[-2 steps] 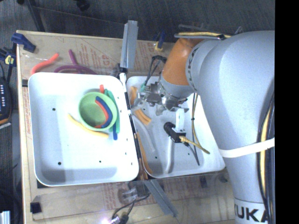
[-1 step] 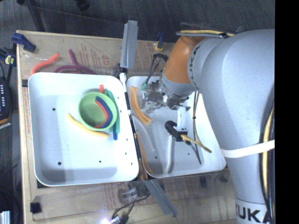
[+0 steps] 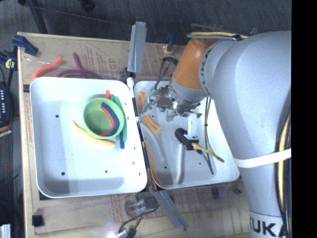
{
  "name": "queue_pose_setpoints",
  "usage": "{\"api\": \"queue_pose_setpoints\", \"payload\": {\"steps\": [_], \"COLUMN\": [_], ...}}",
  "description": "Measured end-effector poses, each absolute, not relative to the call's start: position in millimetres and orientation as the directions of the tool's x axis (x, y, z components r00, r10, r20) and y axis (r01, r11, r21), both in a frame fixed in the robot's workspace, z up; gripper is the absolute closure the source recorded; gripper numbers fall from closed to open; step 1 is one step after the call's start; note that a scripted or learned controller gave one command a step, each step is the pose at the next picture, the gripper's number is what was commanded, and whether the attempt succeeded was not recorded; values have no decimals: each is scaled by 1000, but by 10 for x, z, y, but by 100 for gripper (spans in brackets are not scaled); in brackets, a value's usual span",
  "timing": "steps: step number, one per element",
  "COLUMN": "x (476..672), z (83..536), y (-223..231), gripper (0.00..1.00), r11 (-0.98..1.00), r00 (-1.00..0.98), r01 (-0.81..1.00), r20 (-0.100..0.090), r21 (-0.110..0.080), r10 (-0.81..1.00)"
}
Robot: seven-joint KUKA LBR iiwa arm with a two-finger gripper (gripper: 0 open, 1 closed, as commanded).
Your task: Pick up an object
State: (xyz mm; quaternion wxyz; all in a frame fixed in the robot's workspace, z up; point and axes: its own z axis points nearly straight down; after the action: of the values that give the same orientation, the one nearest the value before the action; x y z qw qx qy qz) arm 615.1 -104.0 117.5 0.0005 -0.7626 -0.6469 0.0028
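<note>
Both bins white: left bin, right bin. Green bowl in left bin, red and blue strips inside it, yellow strip just beside it. Orange piece in right bin. Table tan with red print.

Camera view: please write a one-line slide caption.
Grey KUKA arm's end effector low in right white bin; green plastic bowl in left white bin.

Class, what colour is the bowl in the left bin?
The bowl is light green, seen plainly in the camera view.
</note>
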Motion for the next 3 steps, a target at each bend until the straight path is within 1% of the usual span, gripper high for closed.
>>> {"api": "queue_pose_setpoints", "payload": {"steps": [1, 2, 3], "x": [6013, 6029, 6028], "z": [959, 1071, 1071], "y": [-1150, -1143, -1145], "gripper": [0, 100, 0], "r11": [-101, -97, -96], "r00": [101, 97, 96], "r01": [995, 995, 995], "r20": [3, 3, 3], "r21": [7, 9, 9], "r10": [995, 995, 995]}}
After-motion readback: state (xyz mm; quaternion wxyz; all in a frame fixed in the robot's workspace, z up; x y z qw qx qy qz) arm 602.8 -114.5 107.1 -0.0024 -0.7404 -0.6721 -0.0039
